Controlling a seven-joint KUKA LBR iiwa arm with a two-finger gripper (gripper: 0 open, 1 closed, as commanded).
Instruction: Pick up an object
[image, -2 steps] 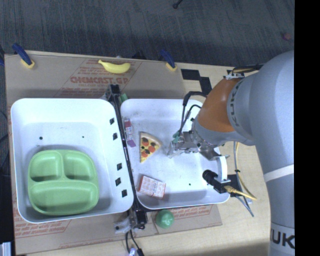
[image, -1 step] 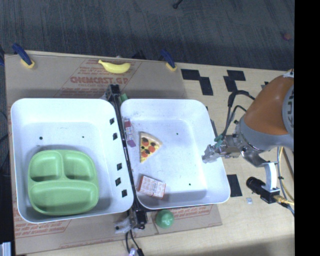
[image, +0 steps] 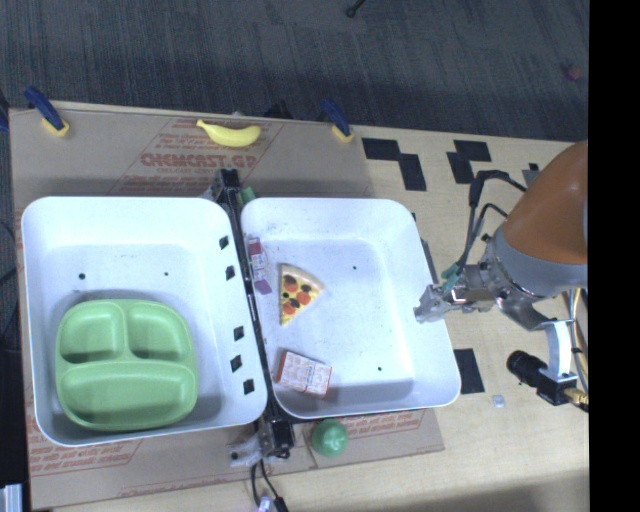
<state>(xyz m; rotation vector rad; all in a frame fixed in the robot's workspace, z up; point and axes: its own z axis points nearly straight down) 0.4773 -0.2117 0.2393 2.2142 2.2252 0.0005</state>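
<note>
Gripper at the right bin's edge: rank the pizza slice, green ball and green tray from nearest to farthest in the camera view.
From the gripper:
1. Triangular toy pizza slice, right bin, left part.
2. Small green ball, on cardboard below the bins; close to the pizza's distance.
3. Green plastic divided tray, left bin.

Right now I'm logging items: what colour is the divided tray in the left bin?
Light green, seen in the camera view: the tray lies in the left bin.

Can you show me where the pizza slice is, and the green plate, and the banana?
Triangular toy pizza slice (image: 297, 292): camera view, on its topped middle.
Green divided plastic plate (image: 125, 362): camera view, on the ridge between its compartments.
Yellow toy banana (image: 230, 132): camera view, on its curved middle.
</note>
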